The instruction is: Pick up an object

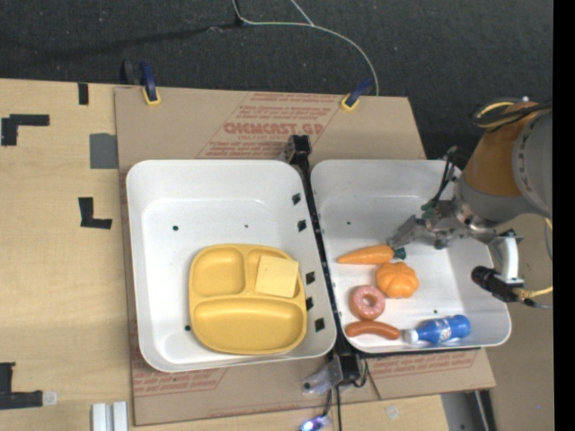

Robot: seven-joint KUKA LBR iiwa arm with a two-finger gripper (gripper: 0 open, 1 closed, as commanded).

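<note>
Nothing is lifted yet: the gripper (406,233) hangs just right of the carrot (365,256), which lies in the right bin (359,182), its clench impossible to tell.

Tray (247,321) in L bin (153,241); carrot (364,256) R.

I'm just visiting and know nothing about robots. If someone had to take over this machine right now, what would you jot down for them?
Claw: low in the right bin, beside the leafy end of the toy carrot. Nothing visibly between its fingers; open or shut is unclear.

Right bin: carrot, orange pumpkin, pink donut, sausage, blue bottle lying on its side.

Left bin: yellow divided tray with a pale yellow block in one compartment.

Done: arm has reached the toys. Left: grip one, probably the carrot, and lift it.
</note>
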